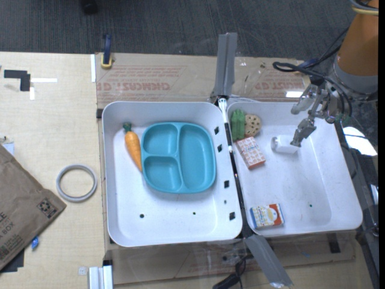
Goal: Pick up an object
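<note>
Bins sit side by side on the bench. The left bin [114, 179] holds a blue divided plate [179, 158] with a carrot [133, 147] just beside it. The right bin [337, 179] holds a green block [238, 124], a cookie [252, 123], a red-patterned box [250, 152], a small carton [266, 215] and a white object [284, 146]. The gripper [302, 131] hangs just above that white object; whether it grips anything cannot be told.
</note>
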You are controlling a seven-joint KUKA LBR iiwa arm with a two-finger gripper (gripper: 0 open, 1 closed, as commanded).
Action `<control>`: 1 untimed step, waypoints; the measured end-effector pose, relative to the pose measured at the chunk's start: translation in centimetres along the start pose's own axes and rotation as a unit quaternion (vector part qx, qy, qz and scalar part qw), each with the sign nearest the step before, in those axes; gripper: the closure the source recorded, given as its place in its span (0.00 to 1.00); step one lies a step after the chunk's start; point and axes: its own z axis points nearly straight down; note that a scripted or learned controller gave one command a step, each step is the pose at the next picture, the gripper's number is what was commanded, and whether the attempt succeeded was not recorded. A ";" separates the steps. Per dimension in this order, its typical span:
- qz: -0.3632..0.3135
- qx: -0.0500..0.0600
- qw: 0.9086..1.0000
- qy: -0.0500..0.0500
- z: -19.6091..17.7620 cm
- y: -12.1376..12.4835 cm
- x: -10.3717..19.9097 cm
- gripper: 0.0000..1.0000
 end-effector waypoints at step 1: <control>-0.019 0.000 1.000 0.000 0.6 -0.8 -3.8 0.00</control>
